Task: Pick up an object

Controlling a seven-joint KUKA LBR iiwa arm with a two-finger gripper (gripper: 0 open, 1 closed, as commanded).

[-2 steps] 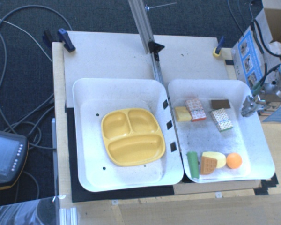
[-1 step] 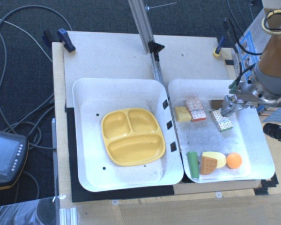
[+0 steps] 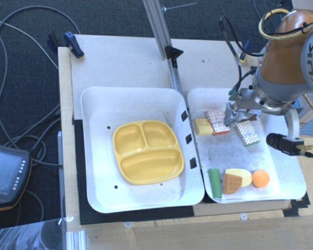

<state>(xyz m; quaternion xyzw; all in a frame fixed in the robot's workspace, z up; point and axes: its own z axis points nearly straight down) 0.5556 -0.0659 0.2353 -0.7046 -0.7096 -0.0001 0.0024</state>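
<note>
Tool (image 3: 235, 114): low in right bin (image 3: 292, 189), grip state cannot be told. Red-white box (image 3: 217, 122) just left of it, yellow block (image 3: 203, 126) beyond; patterned box (image 3: 247, 133) just right. Green stick (image 3: 214, 182), waffle (image 3: 232, 183), orange ball (image 3: 260, 178) nearer the front. Yellow tray (image 3: 147, 151) in left bin (image 3: 96, 155).

Grey arm (image 3: 292, 82) w/ orange band (image 3: 287, 51), black cables (image 3: 235, 40), metal hand (image 3: 240, 116)

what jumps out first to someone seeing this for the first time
A yellow divided plate sits in the middle of the left bin. The orange-banded arm reaches over the right bin, its tool low among small packets, with toy foods along the near edge.
</note>
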